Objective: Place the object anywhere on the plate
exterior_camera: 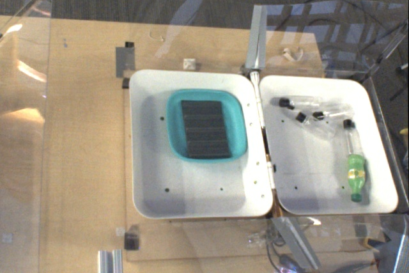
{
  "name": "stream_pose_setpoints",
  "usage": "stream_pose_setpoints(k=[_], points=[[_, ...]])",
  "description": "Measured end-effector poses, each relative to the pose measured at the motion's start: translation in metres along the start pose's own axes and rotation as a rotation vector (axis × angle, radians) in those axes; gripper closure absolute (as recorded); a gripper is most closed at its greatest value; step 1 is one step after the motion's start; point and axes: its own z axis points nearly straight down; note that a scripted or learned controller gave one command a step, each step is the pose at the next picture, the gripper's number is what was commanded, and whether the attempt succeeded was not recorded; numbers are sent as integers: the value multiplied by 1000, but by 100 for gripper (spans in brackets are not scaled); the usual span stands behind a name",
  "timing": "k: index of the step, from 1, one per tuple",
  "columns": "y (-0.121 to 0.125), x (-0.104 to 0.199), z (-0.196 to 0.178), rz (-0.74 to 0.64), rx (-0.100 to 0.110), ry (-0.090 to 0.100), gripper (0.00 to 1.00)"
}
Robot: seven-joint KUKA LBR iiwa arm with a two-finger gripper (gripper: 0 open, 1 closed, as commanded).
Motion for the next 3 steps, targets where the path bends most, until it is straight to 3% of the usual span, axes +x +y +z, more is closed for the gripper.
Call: stream_pose_setpoints(k=[1,2,3], points=[[0,0,0,158,-1,-1,0],[0,0,24,176,-1,-1,0],[0,0,0,174,0,-1,0]])
